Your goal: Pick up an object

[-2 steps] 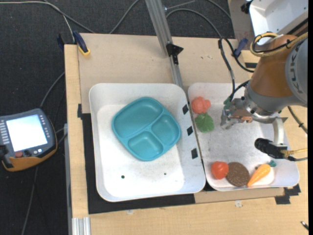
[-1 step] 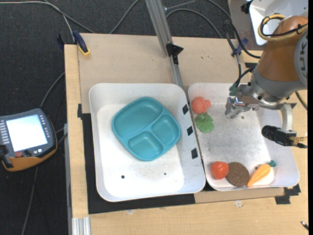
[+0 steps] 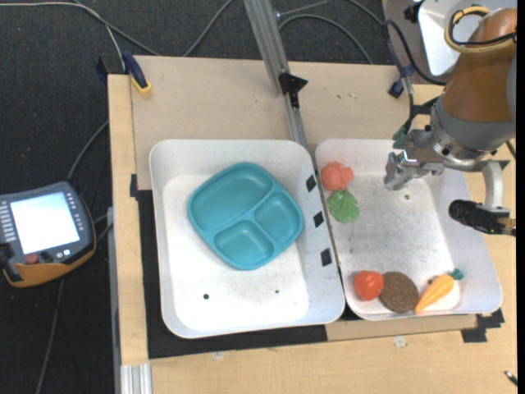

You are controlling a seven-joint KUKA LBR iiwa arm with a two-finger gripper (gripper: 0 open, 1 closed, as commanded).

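A: So, progress? Looks barely begun. The gripper (image 3: 399, 176) hangs over the upper part of the right bin (image 3: 459, 220), nothing between its fingers, no object lifted

B: Jaws?

A: Can't tell, too small and seen from above, so whether they're parted or closed is anyone's guess

B: Candidates to pick?

A: All lying in the right bin. Orange-red toy (image 3: 335, 176) and green toy (image 3: 344, 207) at the gripper's 9 and 8 o'clock, near it but apart. Red tomato-like piece (image 3: 368, 285), brown round piece (image 3: 399, 291) and carrot (image 3: 435, 292) in a row at its 6 o'clock, well apart from it. Left bin (image 3: 180, 302) carries a teal divided plate (image 3: 245, 214)

B: Left to do?

A: My call: everything, meaning choose one, descend, close, lift

B: Anything hidden?

A: Arm's upper links are cut off at 1 o'clock of the view, and the wrist covers the fingertips. Which object is the target, unclear
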